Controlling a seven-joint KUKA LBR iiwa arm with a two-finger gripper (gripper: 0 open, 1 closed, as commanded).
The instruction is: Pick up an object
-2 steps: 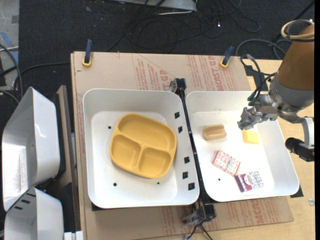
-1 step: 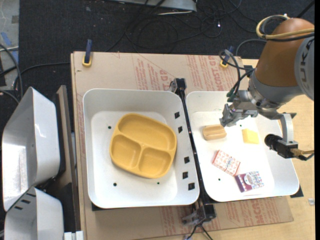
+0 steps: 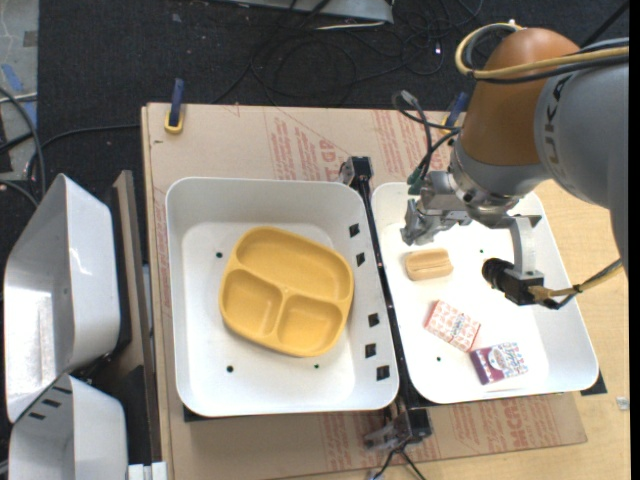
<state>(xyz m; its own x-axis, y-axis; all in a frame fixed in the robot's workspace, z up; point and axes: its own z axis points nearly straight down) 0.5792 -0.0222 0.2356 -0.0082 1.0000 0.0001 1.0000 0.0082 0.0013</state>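
Bright, even overhead light; white bins [image 3: 190, 298] near blown out, faint glare on left bin's rim. Soft short shadows under yellow tray [image 3: 286, 290] and beneath arm [image 3: 540, 108] on right bin. Sheen on arm's orange band. Dark floor at far side underexposed, cables barely legible. Mild softness overall, small packets' print unreadable; no obvious edge distortion

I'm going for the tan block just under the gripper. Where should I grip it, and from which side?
Come straight down onto the tan block and pinch across its short width, probably at mid-length. It lies flat with its long sides bare; the gripper hangs just above.
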